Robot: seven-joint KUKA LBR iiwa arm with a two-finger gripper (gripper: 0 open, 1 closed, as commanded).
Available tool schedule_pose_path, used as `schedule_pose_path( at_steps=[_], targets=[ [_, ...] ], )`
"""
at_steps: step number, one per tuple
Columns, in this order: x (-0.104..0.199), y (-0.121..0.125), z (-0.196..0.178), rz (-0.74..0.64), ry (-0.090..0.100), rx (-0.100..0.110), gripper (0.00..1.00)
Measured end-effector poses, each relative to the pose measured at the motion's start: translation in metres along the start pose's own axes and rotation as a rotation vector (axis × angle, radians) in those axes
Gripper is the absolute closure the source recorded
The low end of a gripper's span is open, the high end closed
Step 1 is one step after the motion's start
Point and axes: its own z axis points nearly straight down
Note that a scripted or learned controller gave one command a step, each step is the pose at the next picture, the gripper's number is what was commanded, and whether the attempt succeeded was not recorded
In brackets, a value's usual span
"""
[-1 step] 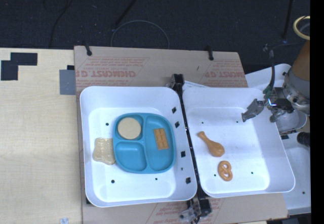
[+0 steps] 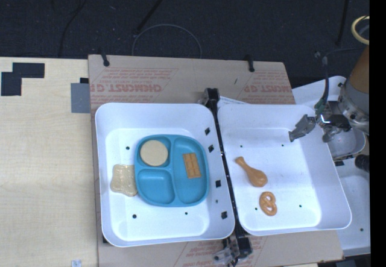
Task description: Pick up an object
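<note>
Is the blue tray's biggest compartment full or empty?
Empty. The blue tray shows bare blue there; the round cracker and waffle piece occupy the smaller compartments.

A light wooden bench (image 2: 42,169) is seen carrying a brown board (image 2: 187,79) printed with red lettering, held at its far edge by two black clips. On that board two shallow white bins are set side by side, their inner rims touching along a black joining strip (image 2: 220,163): the left bin (image 2: 114,223) and the right bin (image 2: 325,211). Black and grey rectangular patches (image 2: 24,76) are fixed flat to the bench surface at its far left.
</note>
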Motion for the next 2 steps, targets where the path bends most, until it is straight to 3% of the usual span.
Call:
schedule_pose_path(
  at_steps=[2],
  targets=[
    [-0.017, -0.002, 0.099, 0.001, 0.002, 0.006, 0.00]
  ],
)
